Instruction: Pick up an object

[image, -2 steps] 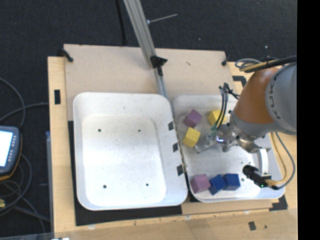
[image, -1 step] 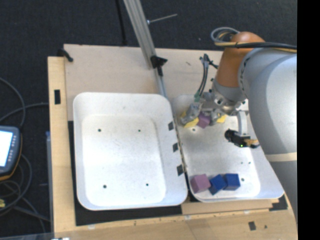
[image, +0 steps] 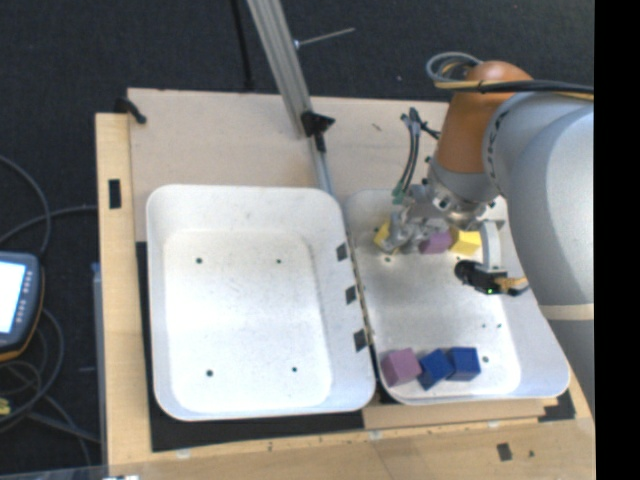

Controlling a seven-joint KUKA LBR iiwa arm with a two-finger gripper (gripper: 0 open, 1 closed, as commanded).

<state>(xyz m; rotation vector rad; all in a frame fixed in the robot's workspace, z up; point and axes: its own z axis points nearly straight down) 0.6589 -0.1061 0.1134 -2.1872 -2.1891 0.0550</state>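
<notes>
Hand (image: 400,236) low in the right bin (image: 440,318), yellow piece (image: 383,235) touching its left side. Grip state impossible to tell.

The gripper (image: 400,236) partly covers a yellow object (image: 383,235) and a purple block (image: 437,242), while the arm (image: 540,188) hides the right bin's (image: 440,308) far corner.

A pale wooden tabletop (image: 230,138) sits on dark carpet (image: 100,28). An aluminium rail (image: 280,48) slants up from its far edge. Left of the tabletop lie black cables (image: 30,218) and a lit screen (image: 15,303).
</notes>
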